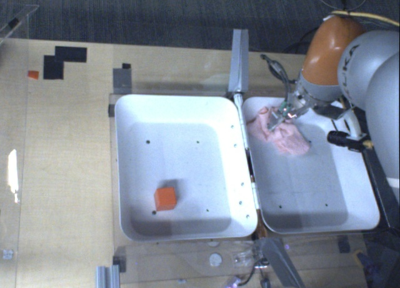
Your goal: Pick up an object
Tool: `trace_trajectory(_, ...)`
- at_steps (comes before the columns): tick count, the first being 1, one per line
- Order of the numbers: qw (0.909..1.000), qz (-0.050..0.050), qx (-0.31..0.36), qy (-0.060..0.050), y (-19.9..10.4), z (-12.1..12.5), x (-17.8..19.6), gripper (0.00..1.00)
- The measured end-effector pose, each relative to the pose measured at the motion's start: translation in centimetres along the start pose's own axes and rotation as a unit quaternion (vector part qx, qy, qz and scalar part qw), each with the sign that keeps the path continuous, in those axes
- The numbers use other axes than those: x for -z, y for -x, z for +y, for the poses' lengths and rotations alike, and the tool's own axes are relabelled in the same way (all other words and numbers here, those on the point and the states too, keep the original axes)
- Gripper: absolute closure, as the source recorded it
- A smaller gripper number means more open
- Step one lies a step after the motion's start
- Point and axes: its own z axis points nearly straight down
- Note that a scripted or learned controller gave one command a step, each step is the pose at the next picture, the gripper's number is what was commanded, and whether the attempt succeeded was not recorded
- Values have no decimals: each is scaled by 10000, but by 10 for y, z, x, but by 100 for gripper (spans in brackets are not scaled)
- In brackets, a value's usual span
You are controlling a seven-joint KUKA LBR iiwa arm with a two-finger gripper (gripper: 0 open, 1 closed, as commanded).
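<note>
A pale pink, crumpled soft object lies in the far left part of the right bin. My gripper is down at that object's far edge, touching or nearly touching it. A small orange cube rests near the front of the left bin, far from the gripper.
A grey metal divider post stands behind the seam between the two bins. The arm's grey body and orange band fill the far right. Black markers and a small orange tag lie on the bench at far left.
</note>
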Motion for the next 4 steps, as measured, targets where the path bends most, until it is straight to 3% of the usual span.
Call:
trace_trajectory(1,9997,-44,218,67,-1,-7,2,0)
trace_trajectory(2,9997,-38,257,-6,0,0,0,0)
trace_trajectory(4,9993,-54,380,-9,-1,0,0,0)
